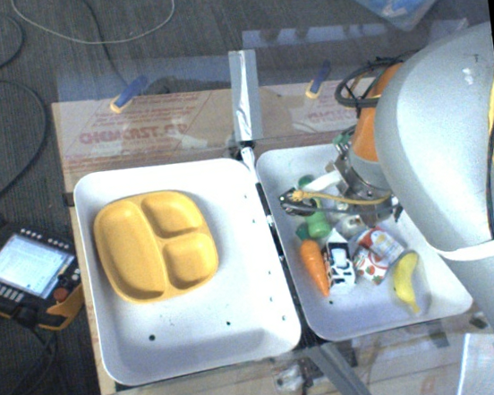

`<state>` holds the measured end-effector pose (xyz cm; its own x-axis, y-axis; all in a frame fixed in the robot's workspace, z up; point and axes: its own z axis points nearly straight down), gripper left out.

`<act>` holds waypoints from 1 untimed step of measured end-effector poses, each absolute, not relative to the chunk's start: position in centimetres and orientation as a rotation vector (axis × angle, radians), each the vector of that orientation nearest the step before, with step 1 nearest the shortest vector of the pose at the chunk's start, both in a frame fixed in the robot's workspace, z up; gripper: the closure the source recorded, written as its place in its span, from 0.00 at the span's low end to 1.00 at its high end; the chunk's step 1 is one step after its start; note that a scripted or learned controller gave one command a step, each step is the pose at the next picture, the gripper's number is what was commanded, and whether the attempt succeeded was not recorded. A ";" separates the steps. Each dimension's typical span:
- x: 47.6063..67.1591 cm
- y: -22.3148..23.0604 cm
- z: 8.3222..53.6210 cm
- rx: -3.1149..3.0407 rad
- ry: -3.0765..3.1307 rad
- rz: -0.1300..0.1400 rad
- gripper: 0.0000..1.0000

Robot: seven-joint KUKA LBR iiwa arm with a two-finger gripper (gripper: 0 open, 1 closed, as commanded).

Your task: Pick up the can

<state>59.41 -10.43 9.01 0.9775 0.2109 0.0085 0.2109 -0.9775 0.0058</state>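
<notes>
The can [378, 252], red and white, lies in the right bin [370, 311] toward its front right, between a black-and-white carton [339, 266] and a banana [406, 281]. My gripper [347, 217] hangs low over the middle of that bin, just behind and left of the can and right beside a green object [316, 225]. The wrist and the big grey arm hide the gripper's tips and the right side of the bin. Nothing can be seen held.
An orange carrot [314, 264] lies left of the carton, near the wall between the bins. The left bin [193, 335] holds a yellow divided plate [155, 243]. A teach pendant [27, 273] sits on the floor at the left.
</notes>
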 end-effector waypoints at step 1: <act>64.3 -1.9 17.9 3.127 0.317 -0.014 1.00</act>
<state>64.28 -1.87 17.90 0.9797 0.2005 -0.0088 0.2005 -0.9797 -0.0023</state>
